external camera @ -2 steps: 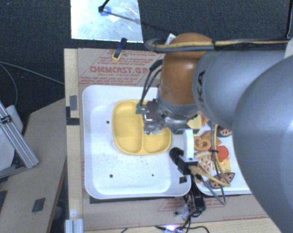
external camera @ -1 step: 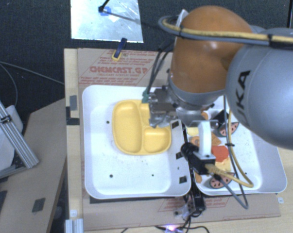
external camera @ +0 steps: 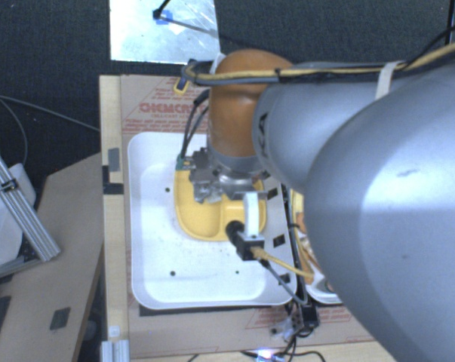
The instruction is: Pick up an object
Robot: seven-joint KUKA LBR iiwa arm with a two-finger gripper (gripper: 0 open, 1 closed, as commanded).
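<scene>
Over left bin (external camera: 155, 277), my gripper (external camera: 221, 191) hangs above yellow object (external camera: 201, 221).
Object directly beneath; jaw state hidden, cannot tell.

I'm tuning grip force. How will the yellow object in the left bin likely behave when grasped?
The yellow object looks smooth and glossy, so it may slip. Its rounded, bowl-like shape suggests it could rock or slide on the bin floor if pushed. It seems rigid, probably light plastic, though the arm hides much of it.

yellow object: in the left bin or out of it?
In. The yellow object lies on the floor of the left bin, inside its rim, with the gripper directly over it, covering its upper right part.
</scene>
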